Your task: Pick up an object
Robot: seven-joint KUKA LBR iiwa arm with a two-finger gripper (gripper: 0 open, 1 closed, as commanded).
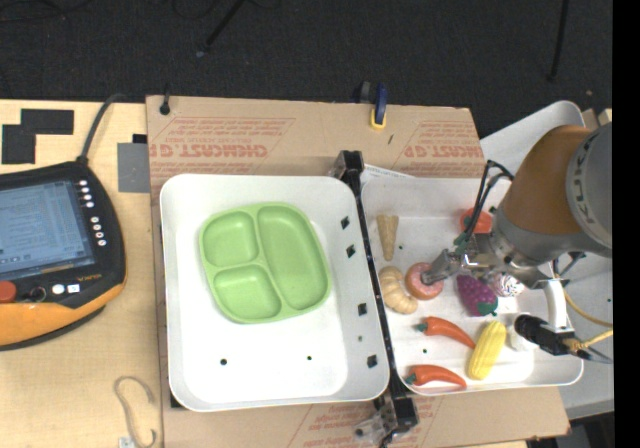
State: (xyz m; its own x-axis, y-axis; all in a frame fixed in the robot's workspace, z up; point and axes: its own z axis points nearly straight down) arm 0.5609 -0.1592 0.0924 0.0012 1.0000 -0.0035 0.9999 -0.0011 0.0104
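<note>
My gripper point(441, 270) is low in the right bin point(440, 198), reaching in from the right. Its tip is at the right edge of a pink donut point(420, 282); whether it touches the donut is unclear. Just left of the donut lies a tan croissant point(397, 292). A purple bunch of grapes point(476, 294) lies right under the wrist. A beige cone point(387, 234) lies toward the bin's back left. Along the front lie an orange carrot point(447, 331), a yellow corn cob point(487, 349) and a red pepper point(436, 375). A red object point(478, 221) is partly hidden behind the arm.
The left bin point(190, 336) holds a green divided plate point(264, 262). A black divider point(366, 276) runs between the bins. A teach pendant point(50, 251) lies on the bench at far left. Cables and a black part point(540, 334) hang off the arm by the right bin's front right corner.
</note>
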